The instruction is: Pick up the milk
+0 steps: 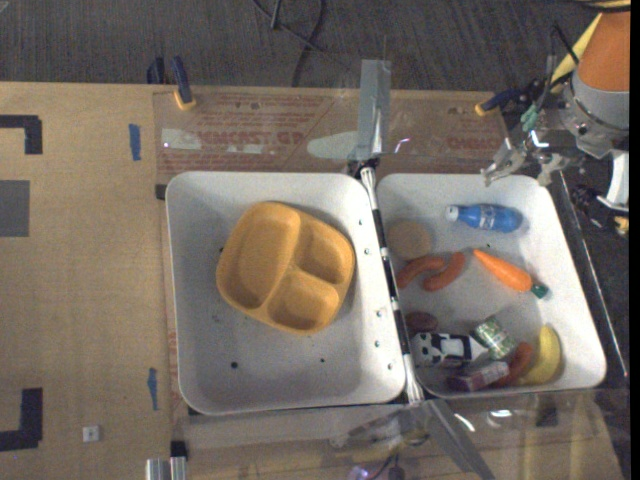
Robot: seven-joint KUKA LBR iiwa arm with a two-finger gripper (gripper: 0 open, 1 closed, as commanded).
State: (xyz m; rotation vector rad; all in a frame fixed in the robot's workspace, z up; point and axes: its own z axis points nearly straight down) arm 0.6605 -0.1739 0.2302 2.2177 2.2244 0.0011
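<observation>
So going left to right: the left bin (190,298) has a yellow divided plate (286,266) sitting in the middle, tilted a bit in the frame. The right bin (570,268) is where all the food is. The milk (441,348) is down near that bin's front left corner, a small carton lying on its side, white with black cow-style patches and a dark blue end. It's right next to a dark brown round thing (421,321) and just left of a green-and-silver packet (494,335). Further up there's a tan cookie (409,237), a sausage (432,271), an orange carrot (508,272) and a blue bottle (484,217). A banana (545,356) sits in the front right corner.

The gripper (520,155) hangs above the bin's back right edge, well away from the milk, and its thin fingers look spread apart with nothing between them.
</observation>
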